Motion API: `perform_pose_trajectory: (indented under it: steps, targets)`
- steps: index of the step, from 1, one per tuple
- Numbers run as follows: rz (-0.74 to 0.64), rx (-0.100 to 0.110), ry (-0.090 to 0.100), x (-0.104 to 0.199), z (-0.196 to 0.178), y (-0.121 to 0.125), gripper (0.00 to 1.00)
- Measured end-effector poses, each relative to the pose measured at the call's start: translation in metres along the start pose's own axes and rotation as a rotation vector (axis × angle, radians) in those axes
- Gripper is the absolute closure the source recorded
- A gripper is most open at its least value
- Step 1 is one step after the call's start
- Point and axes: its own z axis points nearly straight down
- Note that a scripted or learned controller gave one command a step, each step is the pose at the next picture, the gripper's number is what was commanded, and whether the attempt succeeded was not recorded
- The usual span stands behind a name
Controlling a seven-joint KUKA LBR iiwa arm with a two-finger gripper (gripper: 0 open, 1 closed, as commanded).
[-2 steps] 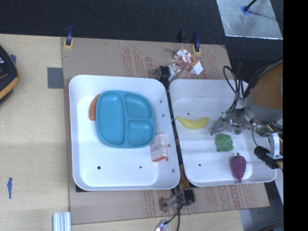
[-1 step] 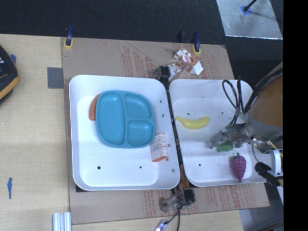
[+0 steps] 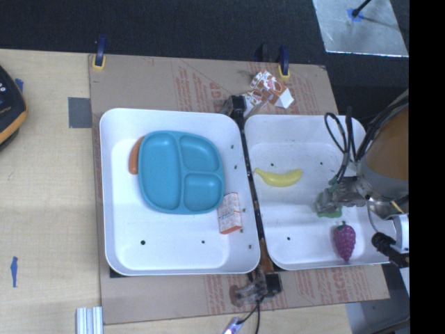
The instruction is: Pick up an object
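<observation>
In the right bin (image 3: 292, 256) lie a yellow banana (image 3: 279, 177) near the middle and a purple bunch of grapes (image 3: 343, 241) at the front right. A small green object (image 3: 328, 211) sits just above the grapes, partly hidden under my gripper (image 3: 338, 197), which hangs low over the bin's right side. The arm reaches in from the right edge. In the left bin (image 3: 174, 256) a blue divided plate (image 3: 181, 171) covers most of an orange item (image 3: 133, 156), and a small printed packet (image 3: 229, 213) lies to the plate's right.
Black cables (image 3: 342, 136) loop over the right bin's far right corner. A crumpled wrapper (image 3: 269, 89) lies on the cardboard behind the bins. Clamps (image 3: 99, 51) hold the cardboard at its back edge. A dark device (image 3: 8, 106) sits at the far left.
</observation>
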Motion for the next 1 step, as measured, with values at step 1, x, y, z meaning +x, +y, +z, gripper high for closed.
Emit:
perform_pose_trajectory:
  steps: [1]
  targets:
    - [0.007,-0.004,0.001,-0.0389,-0.1021,-0.0278,1.0]
